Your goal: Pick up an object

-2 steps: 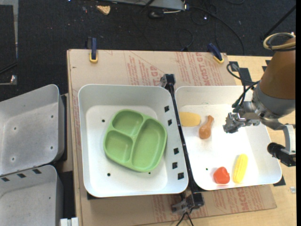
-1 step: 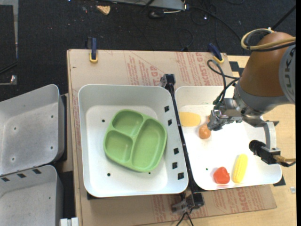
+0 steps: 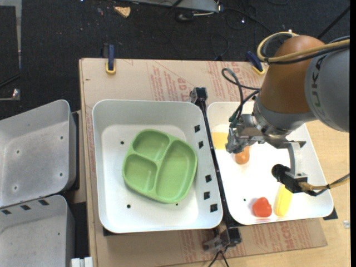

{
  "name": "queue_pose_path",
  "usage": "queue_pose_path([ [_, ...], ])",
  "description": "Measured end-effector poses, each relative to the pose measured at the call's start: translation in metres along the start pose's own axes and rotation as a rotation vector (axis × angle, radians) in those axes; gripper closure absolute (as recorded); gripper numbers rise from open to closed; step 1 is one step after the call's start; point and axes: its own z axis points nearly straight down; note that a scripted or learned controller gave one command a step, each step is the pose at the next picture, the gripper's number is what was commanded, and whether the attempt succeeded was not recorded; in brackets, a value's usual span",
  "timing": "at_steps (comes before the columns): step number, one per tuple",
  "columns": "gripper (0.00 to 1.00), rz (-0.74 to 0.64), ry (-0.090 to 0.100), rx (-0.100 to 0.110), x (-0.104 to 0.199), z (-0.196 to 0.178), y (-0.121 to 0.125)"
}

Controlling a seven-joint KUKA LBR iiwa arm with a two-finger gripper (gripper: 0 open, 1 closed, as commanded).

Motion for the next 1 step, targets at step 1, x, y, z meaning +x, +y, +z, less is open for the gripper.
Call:
queue_pose_path([
  [1,1.00,0.001,0.000,0.000,0.0619,-0.0005,-0.0074],
])
